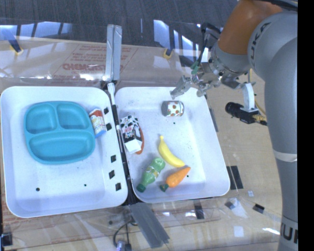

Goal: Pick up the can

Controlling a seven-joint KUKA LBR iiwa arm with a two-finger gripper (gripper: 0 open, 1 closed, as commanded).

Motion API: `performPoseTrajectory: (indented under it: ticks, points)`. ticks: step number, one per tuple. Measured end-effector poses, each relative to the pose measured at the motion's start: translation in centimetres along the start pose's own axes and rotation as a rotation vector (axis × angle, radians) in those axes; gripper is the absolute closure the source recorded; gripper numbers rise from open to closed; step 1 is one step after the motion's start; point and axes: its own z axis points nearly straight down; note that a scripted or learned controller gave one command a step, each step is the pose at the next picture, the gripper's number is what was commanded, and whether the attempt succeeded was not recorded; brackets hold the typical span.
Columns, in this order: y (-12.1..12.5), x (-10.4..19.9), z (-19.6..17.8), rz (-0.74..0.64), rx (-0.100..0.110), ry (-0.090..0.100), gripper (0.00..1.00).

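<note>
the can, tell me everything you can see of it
The can is small and lies on its side near the back of the right bin, apart from the other items. Its label looks white with red and green spots, and a grey metal end faces the view's left. It rests on the bin floor, and nothing else touches it. The gripper hangs just above and behind it, not holding it.
</note>
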Motion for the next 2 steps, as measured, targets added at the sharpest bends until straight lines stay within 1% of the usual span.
performPoseTrajectory:
  ticks: [1, 2]
  points:
    - [0.4, -1.6, 13.4, 0.079, -0.001, 0.0, 0.0]
    - [0.5, -1.4, 12.3, 0.073, -0.002, 0.0, 1.0]
